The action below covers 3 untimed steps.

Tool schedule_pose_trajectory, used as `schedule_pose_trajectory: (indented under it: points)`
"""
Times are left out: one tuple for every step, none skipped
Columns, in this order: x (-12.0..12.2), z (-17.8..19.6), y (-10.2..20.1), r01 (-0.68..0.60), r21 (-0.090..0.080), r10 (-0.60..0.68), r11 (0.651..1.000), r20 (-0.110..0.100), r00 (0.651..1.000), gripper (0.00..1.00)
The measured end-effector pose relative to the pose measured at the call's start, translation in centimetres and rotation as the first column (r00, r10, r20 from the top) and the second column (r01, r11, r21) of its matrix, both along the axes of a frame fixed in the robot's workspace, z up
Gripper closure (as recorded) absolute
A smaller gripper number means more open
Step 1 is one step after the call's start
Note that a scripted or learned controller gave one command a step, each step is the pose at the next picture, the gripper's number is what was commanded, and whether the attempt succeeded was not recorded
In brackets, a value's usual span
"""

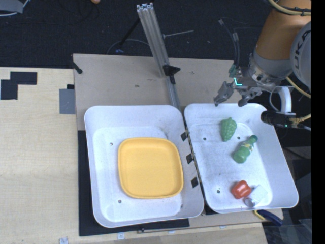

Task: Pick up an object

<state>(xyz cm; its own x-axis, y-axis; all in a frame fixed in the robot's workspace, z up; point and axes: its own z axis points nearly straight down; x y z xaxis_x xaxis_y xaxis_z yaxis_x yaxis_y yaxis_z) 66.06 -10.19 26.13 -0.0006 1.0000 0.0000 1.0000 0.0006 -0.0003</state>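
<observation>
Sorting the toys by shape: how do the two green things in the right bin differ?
The green bottle is long, lies at a slant and has a darker cap and a yellowish label; the green lump is short, bumpy and one colour. The lump lies nearer the bin's far wall, the bottle nearer its middle. Both are green and lie apart in the right bin.

The hand (231,96) hangs open and empty above the right bin's (284,187) far rim; a yellow plate (150,167) lies in the left bin (99,136).

Plate (151,168) in left bin (96,121); three objects in right bin (279,151).
</observation>
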Motion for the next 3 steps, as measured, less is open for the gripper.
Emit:
schedule_pose_trajectory:
  points:
    - [0.0,0.0,0.0,0.000,0.000,0.000,1.000,0.000,1.000,0.00]
    - [-0.2,-6.3,0.3,0.000,0.001,0.000,1.000,-0.005,1.000,0.00]
    - [-0.4,-10.6,0.0,0.000,0.000,0.000,1.000,-0.004,1.000,0.00]
